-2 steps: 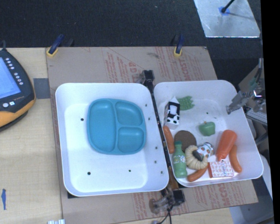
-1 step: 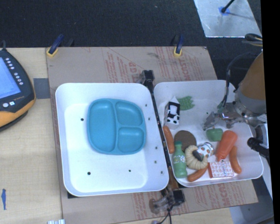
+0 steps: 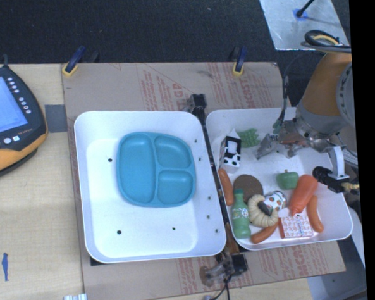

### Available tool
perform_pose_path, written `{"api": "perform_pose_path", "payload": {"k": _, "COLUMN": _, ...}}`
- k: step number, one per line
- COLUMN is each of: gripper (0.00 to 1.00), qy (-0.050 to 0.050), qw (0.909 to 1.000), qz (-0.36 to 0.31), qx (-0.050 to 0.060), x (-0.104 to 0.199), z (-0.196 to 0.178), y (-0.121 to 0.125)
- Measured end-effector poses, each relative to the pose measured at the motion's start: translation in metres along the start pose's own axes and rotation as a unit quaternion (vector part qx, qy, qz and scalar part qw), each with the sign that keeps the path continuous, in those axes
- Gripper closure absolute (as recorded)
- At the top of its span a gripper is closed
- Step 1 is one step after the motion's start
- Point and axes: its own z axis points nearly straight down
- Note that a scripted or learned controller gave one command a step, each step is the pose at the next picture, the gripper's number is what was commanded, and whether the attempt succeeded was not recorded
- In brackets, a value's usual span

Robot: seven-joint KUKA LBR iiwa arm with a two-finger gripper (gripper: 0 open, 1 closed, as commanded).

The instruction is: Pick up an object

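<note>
Light wood bench [image 3: 33, 219] w/ cardboard sheet [image 3: 171, 84]; dark carpet floor [image 3: 135, 22] behind.

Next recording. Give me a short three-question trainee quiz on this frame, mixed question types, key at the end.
1. True or false: the blue plastic divided plate lies in the right white bin.
2. Which toy stands beside the green plastic bottle? A) the beige ring-shaped donut toy B) a yellow banana C) a purple cup
3. Fill in: the black-and-white cow-patterned toy carton sits near the right bin's ____ wall.

Key: 1 false, it lies in the left white bin; 2 A; 3 left.
</note>
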Motion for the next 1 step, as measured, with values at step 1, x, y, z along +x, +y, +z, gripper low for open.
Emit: {"api": "perform_pose_path", "payload": {"k": 1, "gripper": 0.0, "qy": 0.001, "qw": 1.0, "qz": 0.001, "qx": -0.001, "x": -0.004, "z": -0.0003, "y": 0.04}}
